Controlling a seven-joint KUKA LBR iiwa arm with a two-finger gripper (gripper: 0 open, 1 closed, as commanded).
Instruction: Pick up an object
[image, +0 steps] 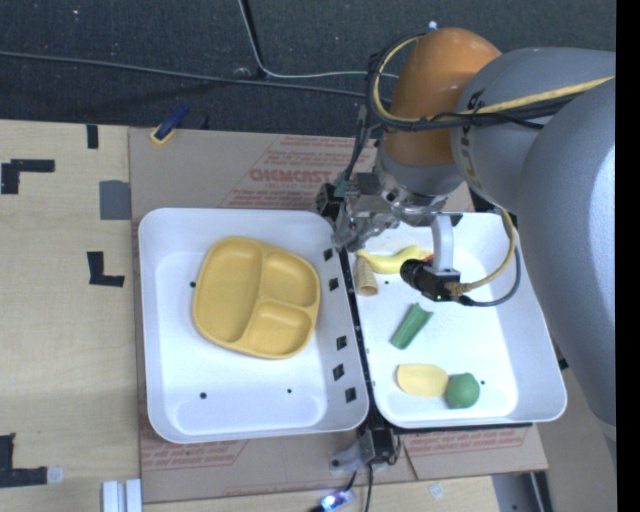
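Observation:
My gripper (352, 222) hangs over the top of the right bin (530, 340), close to the wall between the two bins. Just below it lie a yellow banana-shaped piece (385, 260) and a small tan cone (368, 284). Further down in the same bin a green cylinder (410, 326) lies at a slant. A pale yellow oval (420, 379) and a green ball (461, 391) rest side by side near the front edge. The gripper's lower part is dark and blurred against the bin wall, and nothing shows in its grasp.
A yellow divided plate (256, 297) lies in the left bin (165, 330). The grey arm with its orange band (440, 80) covers the upper right. A black cable (500, 280) loops over the right bin's top.

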